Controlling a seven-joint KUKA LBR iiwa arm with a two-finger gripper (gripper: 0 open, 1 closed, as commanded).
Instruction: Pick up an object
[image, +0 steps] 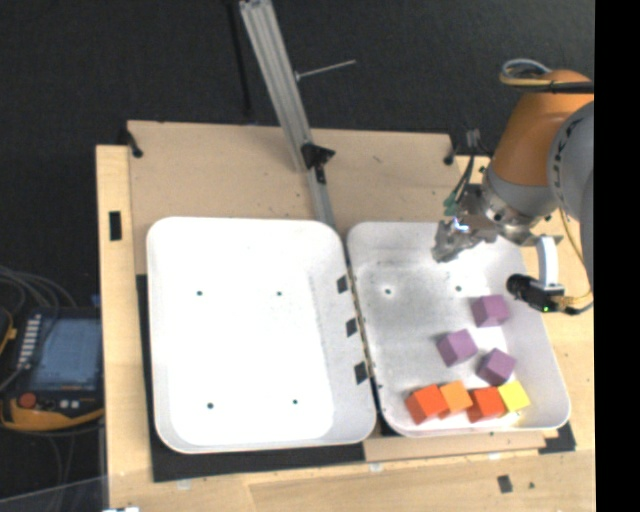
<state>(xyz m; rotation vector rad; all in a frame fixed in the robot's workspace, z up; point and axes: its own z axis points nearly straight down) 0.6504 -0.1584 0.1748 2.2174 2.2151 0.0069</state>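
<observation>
Blocks sit clustered toward five o'clock in the right bin (400, 250): three purple blocks (458, 346), and along the near rim a red-orange block (428, 403), orange block (456, 396), red block (487, 403) and yellow block (514, 396). At one o'clock the gripper (449, 243) hangs over bare bin floor; I cannot tell its grip.

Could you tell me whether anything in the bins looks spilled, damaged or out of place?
Nothing stands out. The blocks, three purple and four orange, red and yellow, lie loosely in the right bin; the claw hangs over its far edge.
</observation>
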